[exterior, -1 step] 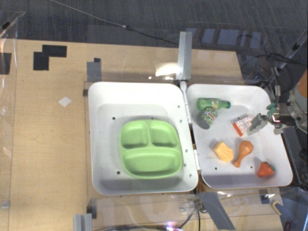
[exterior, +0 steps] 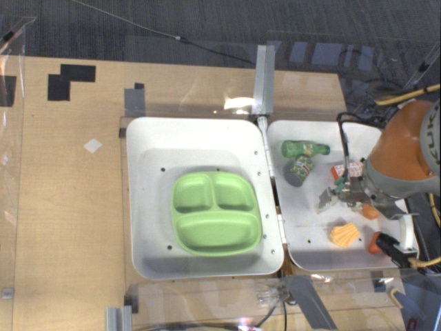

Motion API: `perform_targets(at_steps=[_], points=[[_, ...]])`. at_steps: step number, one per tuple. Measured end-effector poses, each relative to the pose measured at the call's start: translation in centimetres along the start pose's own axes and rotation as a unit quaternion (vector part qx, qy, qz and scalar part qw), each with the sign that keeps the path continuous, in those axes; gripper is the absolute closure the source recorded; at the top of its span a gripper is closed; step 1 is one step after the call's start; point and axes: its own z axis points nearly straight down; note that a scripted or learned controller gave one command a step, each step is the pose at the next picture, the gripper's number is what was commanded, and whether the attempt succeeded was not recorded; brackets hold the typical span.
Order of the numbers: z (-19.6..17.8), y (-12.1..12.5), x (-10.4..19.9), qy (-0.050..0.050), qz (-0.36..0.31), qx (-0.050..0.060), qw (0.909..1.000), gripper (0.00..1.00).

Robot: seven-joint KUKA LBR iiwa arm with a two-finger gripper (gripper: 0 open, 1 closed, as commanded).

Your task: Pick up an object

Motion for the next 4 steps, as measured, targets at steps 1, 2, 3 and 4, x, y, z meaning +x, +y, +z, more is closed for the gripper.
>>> perform_targets(at_steps=[1, 2, 3, 4], points=[[2.0, 5.7, 3.1, 0.000, 0.160, -0.007, 0.9871, 0.00], [2.2, 10.5, 4.9, 0.001, 0.422, -0.003, 0.9066, 0.00], [-8.1, 13.4, 2.5, 0.000, 0.603, 0.001, 0.7981, 0.00], [1.5, 13.5, 2.4, 0.000, 0.637, 0.001, 0.7710, 0.00]])
